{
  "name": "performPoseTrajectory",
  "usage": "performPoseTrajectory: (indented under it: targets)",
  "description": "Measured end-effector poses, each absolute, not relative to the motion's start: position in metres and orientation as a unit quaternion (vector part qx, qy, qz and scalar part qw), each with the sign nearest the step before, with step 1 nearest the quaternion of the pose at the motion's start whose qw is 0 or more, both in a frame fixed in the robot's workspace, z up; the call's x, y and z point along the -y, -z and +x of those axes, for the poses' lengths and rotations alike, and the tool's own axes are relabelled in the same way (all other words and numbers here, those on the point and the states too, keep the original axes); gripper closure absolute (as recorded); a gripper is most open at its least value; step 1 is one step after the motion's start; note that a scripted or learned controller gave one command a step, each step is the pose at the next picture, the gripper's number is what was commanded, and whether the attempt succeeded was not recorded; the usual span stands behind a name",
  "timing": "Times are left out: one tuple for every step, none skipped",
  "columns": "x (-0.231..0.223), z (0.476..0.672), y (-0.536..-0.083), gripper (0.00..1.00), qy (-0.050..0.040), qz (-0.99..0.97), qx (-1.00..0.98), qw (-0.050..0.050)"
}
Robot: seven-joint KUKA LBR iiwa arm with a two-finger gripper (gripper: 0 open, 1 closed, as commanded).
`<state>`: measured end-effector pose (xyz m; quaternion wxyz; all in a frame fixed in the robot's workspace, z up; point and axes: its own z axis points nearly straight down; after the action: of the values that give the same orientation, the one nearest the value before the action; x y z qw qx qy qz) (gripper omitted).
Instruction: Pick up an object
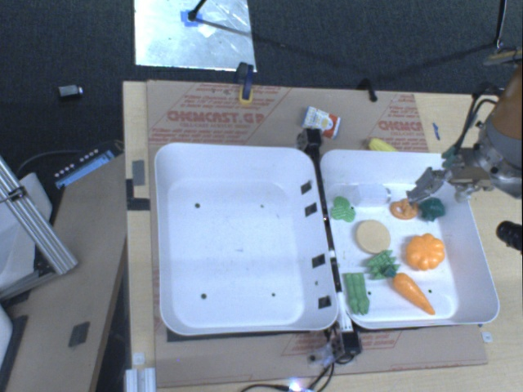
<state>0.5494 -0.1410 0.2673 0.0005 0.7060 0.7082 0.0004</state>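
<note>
Your right bin [482, 300] holds toy foods: a pumpkin [425, 251], a carrot [413, 293] lying slantwise, a tan disc [373, 236], a pretzel [403, 210], and several green vegetables [356, 291].

I see two white bins, the left bin [237, 243] and the right bin [470, 260]. In the right one the pumpkin [425, 251] is orange. The carrot [413, 292] is orange too. The round cookie [373, 236] is pale tan. The pretzel [403, 210] is brown. The long bean [356, 292] is green. The counter [204, 109] is light brown with red letters. The tool [431, 183] is grey.
</note>
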Motion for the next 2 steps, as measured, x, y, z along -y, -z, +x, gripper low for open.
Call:
performPoseTrajectory:
  targets:
    - [0.194, 0.523, -0.127, 0.0, 0.0039, 0.709, -0.705, -0.005]
    - [0.187, 0.527, -0.082, 0.0, 0.0002, 0.707, -0.708, -0.001]
